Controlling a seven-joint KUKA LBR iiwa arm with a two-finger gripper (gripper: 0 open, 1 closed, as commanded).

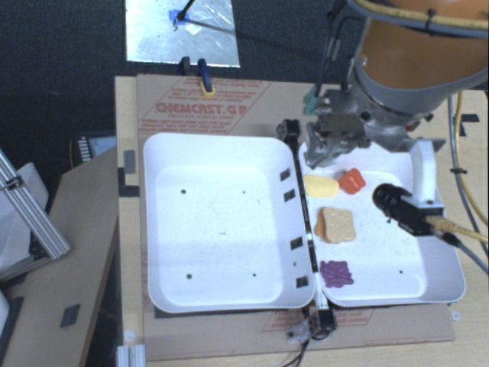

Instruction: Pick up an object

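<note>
Presently the gripper hangs over the far left corner of the right-hand bin, close to the wall that this bin shares with the left-hand bin. Its tip is a blurred grey mass against the white floor, so I cannot tell whether it is spread or closed. Above it rises the grey arm with its orange band, reaching in from the counter's right side. Four small things lie in the right-hand bin, all toward its left wall. A rounded yellow piece sits just below the gripper's tip, apart from it as far as the view shows. A red-orange piece lies just beside the yellow one, on its right. Nearer the front, a tan toy bread slice lies flat. A purple bunch of toy grapes rests close to the bin's front left corner. Both bins stand on a cardboard sheet printed in red with "CHEMCAST", which covers the pale counter. Black clips sit in a row along the seam where the two bins meet. A blue and yellow clamp grips the cardboard's far edge. Beyond that edge, a shiny silver square lies on the dark floor.
</note>
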